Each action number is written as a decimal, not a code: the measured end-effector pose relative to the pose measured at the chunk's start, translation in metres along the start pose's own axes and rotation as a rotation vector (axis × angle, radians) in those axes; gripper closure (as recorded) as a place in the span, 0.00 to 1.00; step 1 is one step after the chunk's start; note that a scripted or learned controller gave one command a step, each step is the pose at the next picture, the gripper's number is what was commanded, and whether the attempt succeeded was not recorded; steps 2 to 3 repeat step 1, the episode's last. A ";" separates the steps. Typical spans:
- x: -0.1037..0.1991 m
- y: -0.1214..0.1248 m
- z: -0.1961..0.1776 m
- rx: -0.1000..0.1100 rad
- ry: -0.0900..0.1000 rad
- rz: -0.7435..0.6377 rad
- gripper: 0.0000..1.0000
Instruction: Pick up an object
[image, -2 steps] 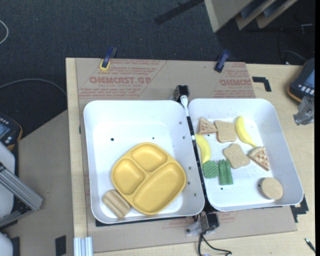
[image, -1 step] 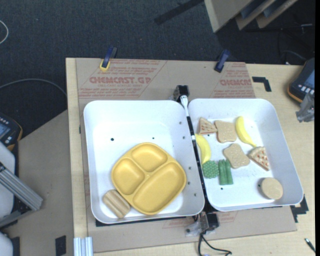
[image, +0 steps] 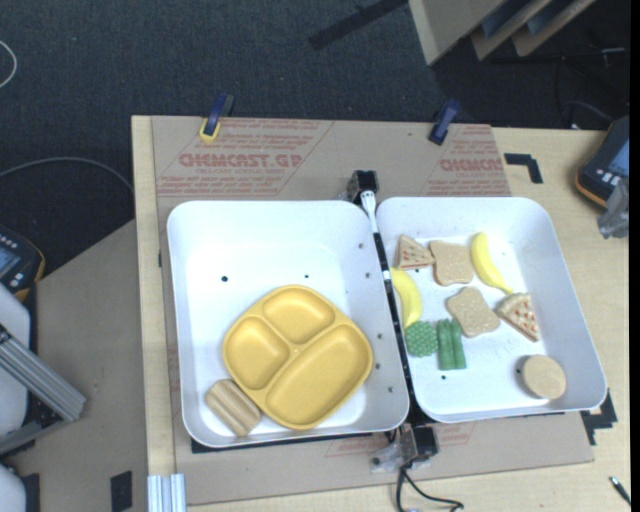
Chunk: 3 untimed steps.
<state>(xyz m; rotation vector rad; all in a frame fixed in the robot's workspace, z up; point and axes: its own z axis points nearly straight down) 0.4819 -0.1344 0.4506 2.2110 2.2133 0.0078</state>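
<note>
Toy banana (image: 488, 262), bread slice (image: 472, 312) and round biscuit (image: 543, 377) lie in the right bin (image: 575, 300). No pick looks begun; the biscuit, apart at near right, suits 1 clean descent. Gripper state: cannot tell.

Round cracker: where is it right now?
The round cracker lies in the right bin, in its near right corner, just below the pizza slice and right of the green vegetables.
</note>
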 end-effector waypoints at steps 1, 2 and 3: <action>0.000 0.001 -0.010 -0.004 -0.001 -0.001 1.00; 0.000 0.001 -0.010 -0.004 -0.001 -0.001 1.00; 0.000 0.001 -0.010 -0.004 -0.001 -0.001 1.00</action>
